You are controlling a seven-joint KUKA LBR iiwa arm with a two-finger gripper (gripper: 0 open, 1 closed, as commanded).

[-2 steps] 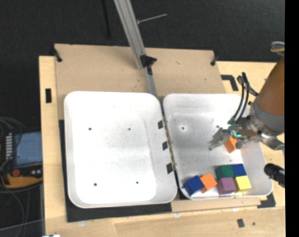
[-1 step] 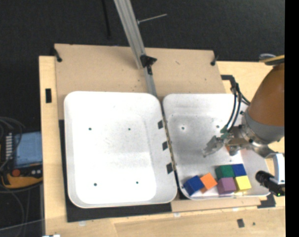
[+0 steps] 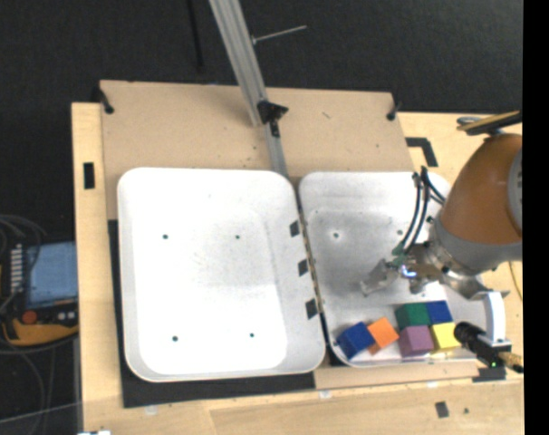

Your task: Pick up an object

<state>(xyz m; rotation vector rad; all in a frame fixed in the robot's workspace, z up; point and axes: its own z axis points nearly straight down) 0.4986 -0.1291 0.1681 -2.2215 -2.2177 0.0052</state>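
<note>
Several small blocks lie along the near edge of the right bin (image 3: 347, 208): a blue block (image 3: 354, 338), an orange block (image 3: 383, 332), a purple block (image 3: 417, 340), a green block (image 3: 412, 316), a second blue block (image 3: 438, 312) and a yellow block (image 3: 447, 335). My gripper (image 3: 380, 277) hangs low over the bare middle of the right bin, up and left of the blocks and apart from them. I see no block in it. The orange-banded wrist (image 3: 481, 208) rises behind it at the right.
The left bin (image 3: 211, 178) lies beside the right one, with a dark clipped divider (image 3: 304, 265) between them. A slanted metal rail (image 3: 243, 48) crosses behind the bins. Cables and a blue box (image 3: 52, 275) sit off the bench at the left.
</note>
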